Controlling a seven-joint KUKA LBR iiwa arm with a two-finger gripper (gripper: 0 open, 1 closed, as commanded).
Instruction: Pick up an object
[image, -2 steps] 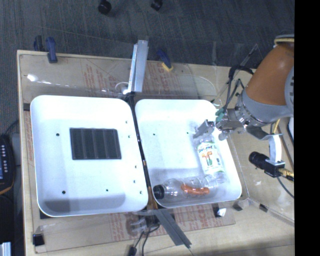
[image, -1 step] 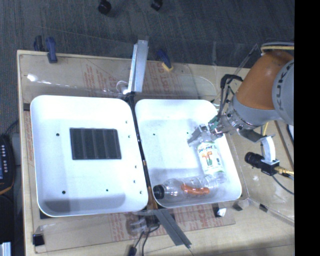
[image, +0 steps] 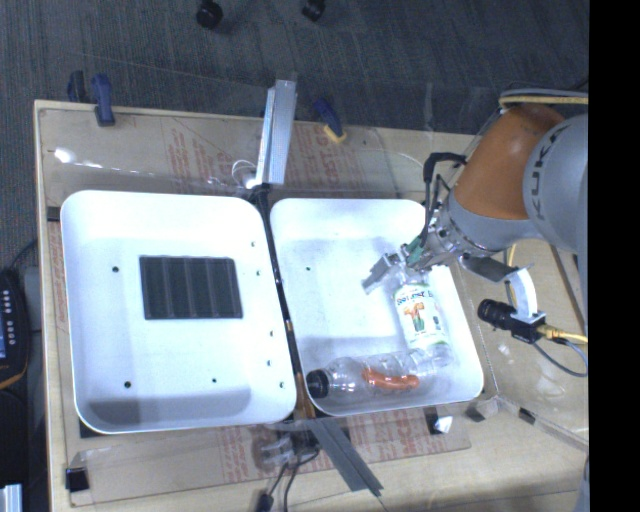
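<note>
The arm (image: 510, 180) reached in from the right, grey with a broad orange band, and the letters "KU" could be read in dark print on its grey shell at the right edge. Its claw (image: 392, 268) hung over the right bin (image: 330, 240), in that bin's upper right part, just above the top end of a white bottle (image: 420, 318). Whether the claw was open or closed could not be told at this size, and nothing could be seen gripped in it.

The white bottle lay flat along the right wall of the right bin, its label showing green and orange marks; the print was too small to read. A clear bottle (image: 375, 378) with a black cap lay on its side along the near wall of the same bin, cap toward the left, with something orange inside it or against it. Its far end was touching or almost touching the low end of the white bottle.

The left bin (image: 100, 380) held a dark ribbed panel (image: 190, 287), set flat near its middle.

The counter (image: 60, 150) under both bins bore faint red printing, unreadable. Blue clamps (image: 101, 98) gripped its far edge
</note>
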